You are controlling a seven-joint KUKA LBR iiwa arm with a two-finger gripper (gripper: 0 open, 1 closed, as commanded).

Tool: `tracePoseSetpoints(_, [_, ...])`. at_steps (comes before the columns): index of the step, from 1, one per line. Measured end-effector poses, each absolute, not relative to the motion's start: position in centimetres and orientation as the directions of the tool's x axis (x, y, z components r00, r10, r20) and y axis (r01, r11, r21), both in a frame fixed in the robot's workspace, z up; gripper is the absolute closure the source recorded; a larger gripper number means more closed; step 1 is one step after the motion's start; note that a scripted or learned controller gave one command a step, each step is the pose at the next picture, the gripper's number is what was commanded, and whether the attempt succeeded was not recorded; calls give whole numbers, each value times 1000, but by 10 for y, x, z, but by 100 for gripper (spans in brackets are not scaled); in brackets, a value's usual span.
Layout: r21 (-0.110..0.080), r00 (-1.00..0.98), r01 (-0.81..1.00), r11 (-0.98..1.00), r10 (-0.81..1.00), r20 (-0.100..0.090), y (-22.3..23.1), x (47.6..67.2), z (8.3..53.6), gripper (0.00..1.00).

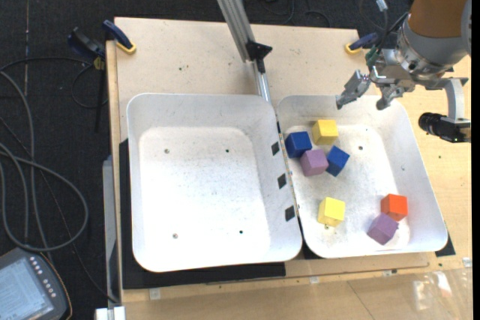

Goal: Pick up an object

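The gripper [367, 94] hangs above the right bin's [420, 161] far rim, fingers spread, holding nothing. The nearest block, a yellow cube [325, 130], lies toward eight o'clock from it, beside the blue cube [298, 143].

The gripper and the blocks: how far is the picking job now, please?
Nothing looks picked yet. The gripper hangs open above the far edge of the right bin, with nothing between its fingers. All seven blocks lie in that bin: a cluster of the yellow block, two blue and one purple, then a yellow, an orange and a purple nearer the front. Left to do: descend, close on one block, lift it.
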State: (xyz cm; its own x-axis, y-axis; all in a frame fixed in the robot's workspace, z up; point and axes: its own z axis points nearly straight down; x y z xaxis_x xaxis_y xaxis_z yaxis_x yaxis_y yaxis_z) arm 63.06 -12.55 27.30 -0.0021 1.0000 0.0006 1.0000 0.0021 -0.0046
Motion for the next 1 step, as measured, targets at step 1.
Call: tracePoseSetpoints(1, [0, -3, 1000, 3, 1000, -1, -126, 631, 276, 0])
